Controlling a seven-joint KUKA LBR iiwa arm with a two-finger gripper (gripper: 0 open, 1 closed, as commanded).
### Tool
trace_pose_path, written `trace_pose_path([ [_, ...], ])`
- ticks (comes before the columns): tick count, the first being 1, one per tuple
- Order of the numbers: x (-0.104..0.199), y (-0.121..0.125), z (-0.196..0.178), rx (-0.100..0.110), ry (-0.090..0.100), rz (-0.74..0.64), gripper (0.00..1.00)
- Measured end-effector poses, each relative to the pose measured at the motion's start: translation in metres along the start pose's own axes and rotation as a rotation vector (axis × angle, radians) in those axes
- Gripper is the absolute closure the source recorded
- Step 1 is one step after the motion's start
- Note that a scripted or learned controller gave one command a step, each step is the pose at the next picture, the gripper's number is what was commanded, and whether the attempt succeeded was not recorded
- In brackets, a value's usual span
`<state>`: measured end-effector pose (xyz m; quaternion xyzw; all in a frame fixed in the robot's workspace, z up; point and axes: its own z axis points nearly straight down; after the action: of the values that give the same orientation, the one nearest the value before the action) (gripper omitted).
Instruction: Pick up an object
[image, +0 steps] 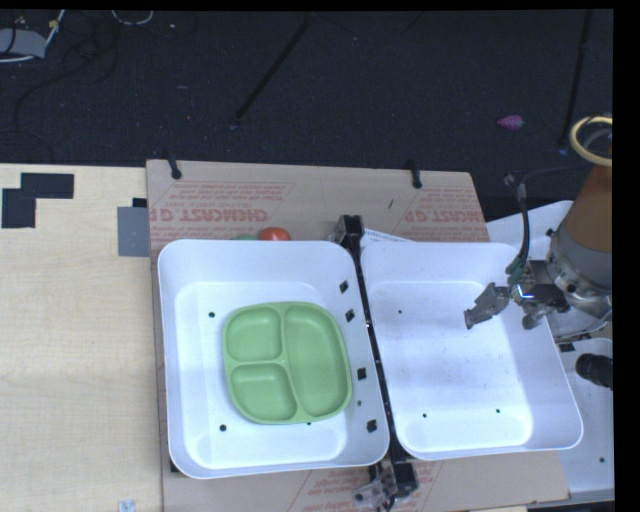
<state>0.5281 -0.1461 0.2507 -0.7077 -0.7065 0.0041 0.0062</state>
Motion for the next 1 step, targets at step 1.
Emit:
trace_pose_path([
  [1,-0.0001,0.002,-0.0059,-0.011,-0.002,-0.002,0.0],
])
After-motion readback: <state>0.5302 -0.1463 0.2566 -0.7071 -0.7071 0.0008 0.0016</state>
